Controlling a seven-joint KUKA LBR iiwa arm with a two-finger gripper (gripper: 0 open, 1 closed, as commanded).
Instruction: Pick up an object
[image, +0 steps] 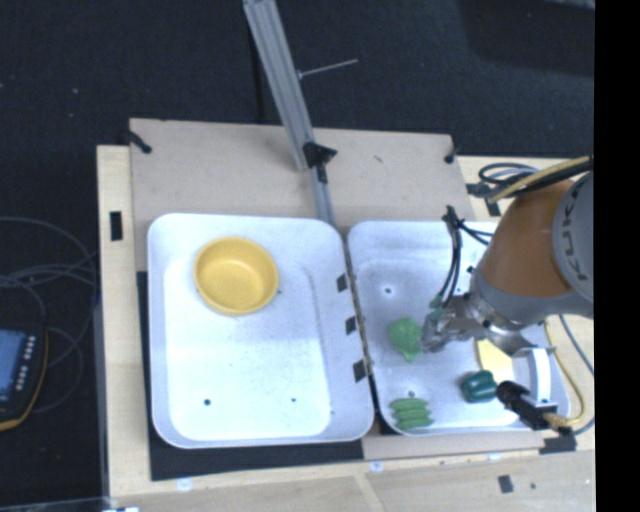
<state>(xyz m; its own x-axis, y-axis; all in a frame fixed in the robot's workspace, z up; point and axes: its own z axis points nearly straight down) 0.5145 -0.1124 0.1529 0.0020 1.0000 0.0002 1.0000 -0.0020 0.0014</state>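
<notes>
Fingers of the two-finger gripper (432, 335) sit low in the right white bin (400, 250), but their tips are dark and small against the tray, so whether they are apart or together cannot be told. Just beside them, on the side toward the divider, lies a small light-green rounded object (405, 338), touching or nearly touching the gripper; no part of it can be seen between the fingers. Nearer the front wall of the same bin rests a green ridged object (410, 410), and to its right a dark teal block (477, 386), close to a pale yellow flat piece (492, 354) partly hidden under the wrist. Grey arm with its orange band (525, 250) covers the bin's right portion. Left white bin (170, 400) holds a yellow round bowl (236, 275), upright, in its rear left area, well apart from the gripper.
</notes>
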